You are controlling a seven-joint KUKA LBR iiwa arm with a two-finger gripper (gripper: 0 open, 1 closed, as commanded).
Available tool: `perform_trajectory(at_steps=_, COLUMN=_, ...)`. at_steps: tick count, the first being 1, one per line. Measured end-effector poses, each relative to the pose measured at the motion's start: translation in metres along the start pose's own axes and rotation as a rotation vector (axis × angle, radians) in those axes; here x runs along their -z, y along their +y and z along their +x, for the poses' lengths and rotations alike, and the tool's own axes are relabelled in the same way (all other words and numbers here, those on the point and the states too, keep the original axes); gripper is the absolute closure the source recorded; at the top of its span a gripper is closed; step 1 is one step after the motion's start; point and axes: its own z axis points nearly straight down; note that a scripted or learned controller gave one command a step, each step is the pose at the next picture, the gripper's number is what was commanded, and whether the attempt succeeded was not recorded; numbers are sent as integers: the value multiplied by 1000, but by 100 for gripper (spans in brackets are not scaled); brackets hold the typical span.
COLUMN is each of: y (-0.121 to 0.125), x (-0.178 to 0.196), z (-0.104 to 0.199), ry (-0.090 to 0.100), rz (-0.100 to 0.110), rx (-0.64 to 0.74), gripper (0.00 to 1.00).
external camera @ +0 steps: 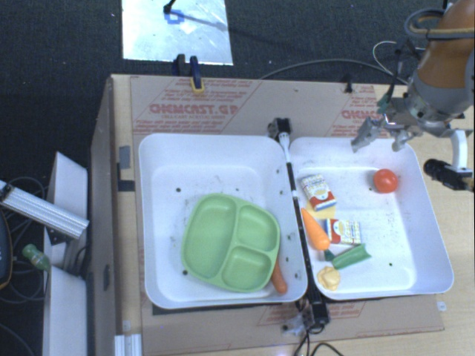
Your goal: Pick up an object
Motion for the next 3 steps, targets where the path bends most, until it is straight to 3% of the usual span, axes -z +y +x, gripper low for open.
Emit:
perform_trajectory(at_steps=1, y=28, x=-153, z=-52, ry=-1, rz=1, rx=-2, gripper=0)
perform_trajectory(at_steps=2, y=30, x=-141, z=-52, ry=-2, rz=-4, rx=2, gripper=100)
perform_trajectory(at_steps=3, y=30, x=-141, z=-51, ry=-2, rz=-4, rx=3, gripper=0)
